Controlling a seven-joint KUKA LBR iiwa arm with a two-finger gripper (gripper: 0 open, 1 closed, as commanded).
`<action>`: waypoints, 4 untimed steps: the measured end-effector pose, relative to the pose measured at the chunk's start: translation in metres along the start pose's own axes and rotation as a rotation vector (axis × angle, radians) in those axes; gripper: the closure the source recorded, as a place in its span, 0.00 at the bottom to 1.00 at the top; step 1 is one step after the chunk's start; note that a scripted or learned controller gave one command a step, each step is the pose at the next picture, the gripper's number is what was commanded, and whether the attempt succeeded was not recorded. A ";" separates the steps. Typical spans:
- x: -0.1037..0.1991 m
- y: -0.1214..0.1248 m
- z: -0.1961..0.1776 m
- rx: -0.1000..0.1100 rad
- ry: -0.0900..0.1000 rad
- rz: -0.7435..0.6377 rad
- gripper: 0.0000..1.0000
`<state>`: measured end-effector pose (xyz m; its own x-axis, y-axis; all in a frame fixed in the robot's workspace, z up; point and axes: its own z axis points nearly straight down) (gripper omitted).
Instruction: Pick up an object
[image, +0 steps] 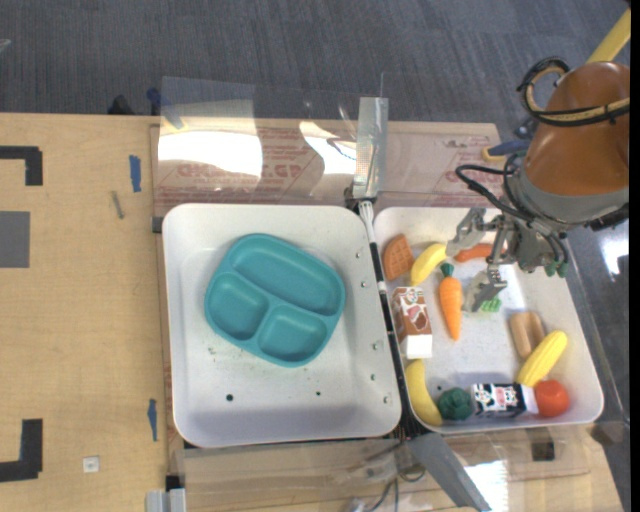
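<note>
wood desk (70, 330), grey carpet floor (250, 40) | two white bins (190, 400) | gripper (484, 262) fingers spread, grasping nothing, over carrot (451, 305) | arm cropped right

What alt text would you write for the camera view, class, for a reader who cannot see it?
A grey robot arm's pincer hangs over the right white bin, above toy food including a carrot, bananas and a small milk carton. The left white bin holds a teal divided plate.
</note>
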<state>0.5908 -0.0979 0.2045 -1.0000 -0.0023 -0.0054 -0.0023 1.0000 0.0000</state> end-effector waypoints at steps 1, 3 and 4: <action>-0.011 -0.016 0.107 0.001 -0.004 0.089 0.00; -0.046 -0.019 0.114 -0.001 0.012 0.064 0.00; 0.051 -0.057 0.115 0.003 -0.004 0.054 0.00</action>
<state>0.5406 -0.1550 0.0895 -0.9986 0.0518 -0.0094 0.0518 0.9987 -0.0024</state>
